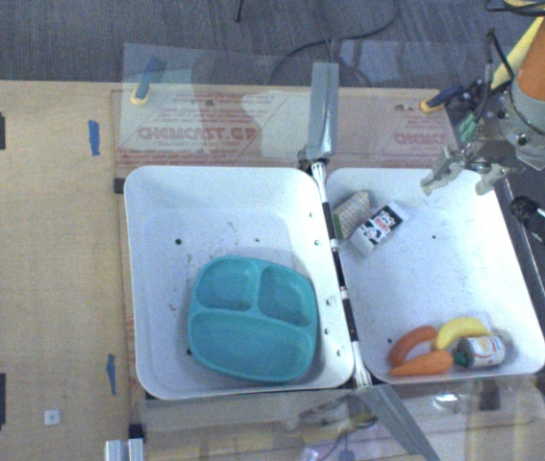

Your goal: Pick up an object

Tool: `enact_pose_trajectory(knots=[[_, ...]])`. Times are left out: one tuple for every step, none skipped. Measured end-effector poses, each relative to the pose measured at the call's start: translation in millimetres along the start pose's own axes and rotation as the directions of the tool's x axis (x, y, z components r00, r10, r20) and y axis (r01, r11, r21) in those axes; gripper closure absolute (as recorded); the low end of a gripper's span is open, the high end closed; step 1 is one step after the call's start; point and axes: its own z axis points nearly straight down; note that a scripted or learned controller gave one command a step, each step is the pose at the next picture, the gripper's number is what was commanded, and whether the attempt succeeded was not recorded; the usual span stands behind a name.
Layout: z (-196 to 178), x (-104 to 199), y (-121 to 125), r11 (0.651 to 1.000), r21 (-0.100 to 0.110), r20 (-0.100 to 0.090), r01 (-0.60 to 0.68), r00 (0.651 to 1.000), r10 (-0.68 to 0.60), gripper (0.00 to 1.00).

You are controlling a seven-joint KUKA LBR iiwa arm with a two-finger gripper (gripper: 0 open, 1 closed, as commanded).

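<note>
Carrot [425, 364] lying level — long axis left-right, gripper [463, 175] open, apart.

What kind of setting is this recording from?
Probably a robotics lab bench for bin picking: two white bins hold a teal plate and toy food; carpet and cables lie beyond, and the tool hovers.

Arm [541, 75] cut off by the right edge; small box's [378, 227] printed label too small to read.
</note>
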Motion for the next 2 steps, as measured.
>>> enact_pose_trajectory(knots=[[93,11,27,1.000,0.000,0.000,-0.014,1.000,0.014,0.00],[147,25,37,0.993,-0.025,0.005,0.113,0.994,-0.113,0.00]])
